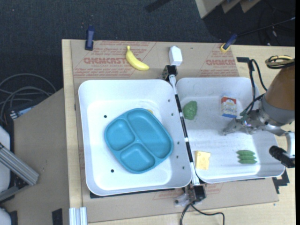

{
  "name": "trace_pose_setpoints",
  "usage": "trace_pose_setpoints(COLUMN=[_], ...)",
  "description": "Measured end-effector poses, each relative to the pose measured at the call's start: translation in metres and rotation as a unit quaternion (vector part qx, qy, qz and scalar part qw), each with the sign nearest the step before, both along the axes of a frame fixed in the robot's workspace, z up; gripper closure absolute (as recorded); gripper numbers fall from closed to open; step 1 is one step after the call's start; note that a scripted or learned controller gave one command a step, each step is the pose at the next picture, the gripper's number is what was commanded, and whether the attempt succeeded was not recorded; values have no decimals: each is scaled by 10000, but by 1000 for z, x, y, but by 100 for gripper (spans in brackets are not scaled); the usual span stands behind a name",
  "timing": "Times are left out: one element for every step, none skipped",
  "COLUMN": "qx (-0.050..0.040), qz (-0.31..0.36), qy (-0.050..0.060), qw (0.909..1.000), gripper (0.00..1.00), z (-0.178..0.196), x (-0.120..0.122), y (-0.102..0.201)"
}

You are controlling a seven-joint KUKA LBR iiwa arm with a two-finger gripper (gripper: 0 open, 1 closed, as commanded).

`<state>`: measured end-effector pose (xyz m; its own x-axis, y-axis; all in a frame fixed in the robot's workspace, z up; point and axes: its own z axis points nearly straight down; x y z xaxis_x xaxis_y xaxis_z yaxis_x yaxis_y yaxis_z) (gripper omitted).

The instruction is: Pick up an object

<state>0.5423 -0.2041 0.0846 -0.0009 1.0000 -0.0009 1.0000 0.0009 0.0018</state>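
Watching your metal two-finger gripper (233, 125) hovering low in right shallow white plastic bin (215, 172); fingers (227, 130) spreading apart, gripping nothing. Small red-white-blue carton (229, 107) lying just above it, bumpy green pod (246, 156) near below. Rounded green lump (190, 109) and flat yellow square block (202, 160) sitting by divider. Glossy blue three-compartment tray (137, 139) filling left white bin (93, 102). Smooth yellow banana (135, 60) resting on cardboard (108, 62) behind.

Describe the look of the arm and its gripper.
The arm is grey, with an orange-brown band above a silver-grey wrist section. Black cables run along it. The gripper is slim grey metal with two thin fingers. A black fitting sticks out below the wrist.
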Motion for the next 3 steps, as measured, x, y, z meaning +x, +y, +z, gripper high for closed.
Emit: trace_pose_setpoints(qx=[3,7,-2], qz=[6,-3,2], qy=[-6,25,7], qw=[10000,10000,10000], gripper=[0,0,100], z=[59,-1,11], x=[92,96,97], y=[40,18,18])
